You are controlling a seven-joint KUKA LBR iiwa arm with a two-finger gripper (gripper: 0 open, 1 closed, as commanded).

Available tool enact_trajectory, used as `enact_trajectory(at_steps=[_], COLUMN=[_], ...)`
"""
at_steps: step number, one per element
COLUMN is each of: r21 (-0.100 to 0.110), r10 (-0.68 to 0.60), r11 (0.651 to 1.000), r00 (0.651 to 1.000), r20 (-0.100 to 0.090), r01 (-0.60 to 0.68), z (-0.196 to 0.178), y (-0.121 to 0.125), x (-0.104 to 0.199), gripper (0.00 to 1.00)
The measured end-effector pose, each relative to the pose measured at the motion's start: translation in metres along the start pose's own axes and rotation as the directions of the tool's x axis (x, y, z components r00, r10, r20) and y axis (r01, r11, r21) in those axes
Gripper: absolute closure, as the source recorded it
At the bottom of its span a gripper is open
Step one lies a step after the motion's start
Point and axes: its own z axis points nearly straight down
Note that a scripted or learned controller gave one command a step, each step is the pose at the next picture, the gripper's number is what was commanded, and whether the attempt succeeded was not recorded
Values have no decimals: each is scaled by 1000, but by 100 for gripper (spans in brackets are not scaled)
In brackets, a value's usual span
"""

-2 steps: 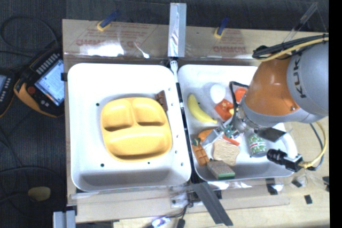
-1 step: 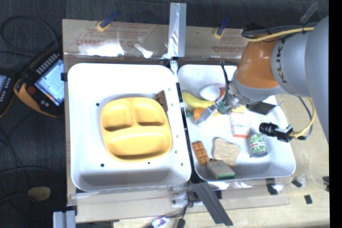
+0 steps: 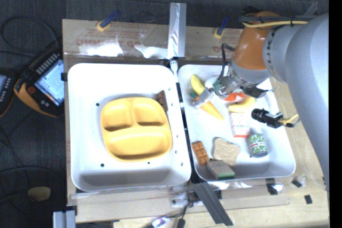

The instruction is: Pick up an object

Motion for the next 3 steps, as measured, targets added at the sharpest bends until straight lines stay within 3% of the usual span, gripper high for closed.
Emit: enact_trajectory(at_steps=[1, 2, 3], r21=[-3, -6, 5], r10=[-163, -163, -108], r11=[987, 987, 994], r00=[987, 987, 994], r20=[8, 4, -1], r01=[163, 163, 108], z=[-1, -11, -95], y=[-21, -20, -14], x=[12, 13, 32], gripper=[0, 100, 100])
